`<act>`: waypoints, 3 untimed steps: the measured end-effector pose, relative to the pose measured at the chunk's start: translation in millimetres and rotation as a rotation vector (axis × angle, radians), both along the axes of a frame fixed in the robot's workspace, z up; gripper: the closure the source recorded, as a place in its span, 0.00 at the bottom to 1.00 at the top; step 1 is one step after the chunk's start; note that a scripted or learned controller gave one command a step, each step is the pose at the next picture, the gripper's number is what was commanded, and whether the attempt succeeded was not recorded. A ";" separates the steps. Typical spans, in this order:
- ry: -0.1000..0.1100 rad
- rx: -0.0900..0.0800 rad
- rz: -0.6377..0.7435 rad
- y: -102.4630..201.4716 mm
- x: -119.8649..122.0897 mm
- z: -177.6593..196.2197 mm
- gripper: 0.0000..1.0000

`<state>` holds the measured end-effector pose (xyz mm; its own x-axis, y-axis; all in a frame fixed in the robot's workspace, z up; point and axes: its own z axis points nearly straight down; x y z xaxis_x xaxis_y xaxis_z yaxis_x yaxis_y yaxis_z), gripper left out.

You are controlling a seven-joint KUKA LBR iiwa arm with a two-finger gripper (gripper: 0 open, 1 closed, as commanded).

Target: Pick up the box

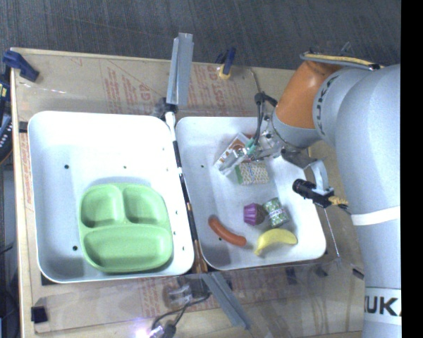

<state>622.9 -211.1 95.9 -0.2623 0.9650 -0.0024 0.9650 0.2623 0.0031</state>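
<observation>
Box [253, 172]: you'll find it in the right bin [197, 189], upper middle, touching a crinkled packet [233, 155].
Pincer [262, 145]: just above the box; you cannot tell its grip.
Left bin [49, 160]: green tray [125, 227].
Nearby: sausage [227, 232], banana [275, 240].

Glossy green plastic tray [127, 227]

Robot lab, plywood bench [120, 90] with clamps [228, 60], two white bins [49, 129], KUKA arm [366, 153]
</observation>
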 end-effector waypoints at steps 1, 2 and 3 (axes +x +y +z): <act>0.003 0.001 0.002 0.2 -0.2 10.1 1.00; 0.002 -0.001 0.310 29.2 -35.0 121.4 1.00; 0.009 0.003 0.250 100.9 -86.3 18.2 1.00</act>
